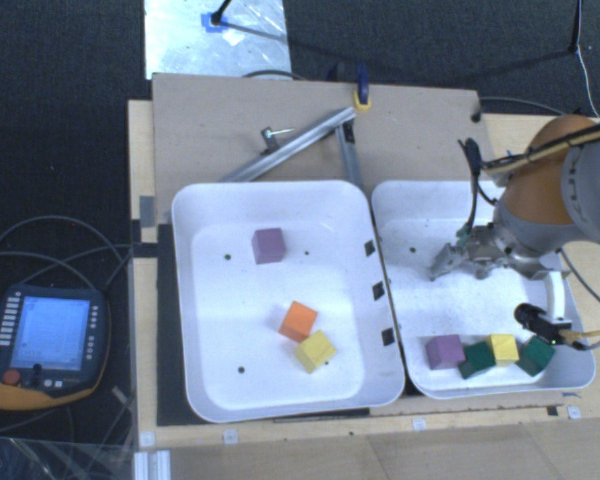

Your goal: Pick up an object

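Observation:
My gripper (pixel 462 258) hangs low over the middle of the right bin (pixel 420 218), reaching in from the right. Nothing can be seen held in it. Along that bin's front wall sit a purple cube (pixel 444 350), a dark green block (pixel 475 360), a yellow cube (pixel 503 347) and a second green block (pixel 536 355), all in front of the gripper. The left bin (pixel 210 268) holds a purple cube (pixel 268 245) near its back, and an orange cube (pixel 298 320) touching a yellow cube (pixel 316 351) near its middle front.
A metal bar (pixel 290 146) lies on the brown board behind the bins. A teach pendant (pixel 42 343) with cables rests left of the bench. Cables hang off the arm (pixel 560 183) above the right bin's far right side.

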{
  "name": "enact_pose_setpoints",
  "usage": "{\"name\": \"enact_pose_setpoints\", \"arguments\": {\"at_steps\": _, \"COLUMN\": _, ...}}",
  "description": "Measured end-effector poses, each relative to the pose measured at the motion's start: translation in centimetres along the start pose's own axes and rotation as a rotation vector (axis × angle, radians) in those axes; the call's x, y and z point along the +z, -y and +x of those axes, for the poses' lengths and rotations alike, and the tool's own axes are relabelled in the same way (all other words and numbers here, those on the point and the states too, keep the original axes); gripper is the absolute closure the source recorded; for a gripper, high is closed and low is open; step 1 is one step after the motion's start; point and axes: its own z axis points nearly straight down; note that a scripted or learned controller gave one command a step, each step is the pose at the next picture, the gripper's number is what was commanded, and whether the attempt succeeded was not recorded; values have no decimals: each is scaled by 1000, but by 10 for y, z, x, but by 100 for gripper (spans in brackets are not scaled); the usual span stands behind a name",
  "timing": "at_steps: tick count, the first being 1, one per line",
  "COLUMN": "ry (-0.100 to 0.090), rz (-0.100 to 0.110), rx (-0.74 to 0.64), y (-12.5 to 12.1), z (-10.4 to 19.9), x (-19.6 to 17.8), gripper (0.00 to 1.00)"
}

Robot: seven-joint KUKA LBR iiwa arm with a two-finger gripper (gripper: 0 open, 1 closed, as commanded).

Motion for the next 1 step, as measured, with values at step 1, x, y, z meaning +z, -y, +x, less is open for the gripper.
{"name": "enact_pose_setpoints", "arguments": {"at_steps": 1, "ry": 1, "rz": -7, "rx": -2, "y": -2, "z": -1, "x": -14, "gripper": 100}}
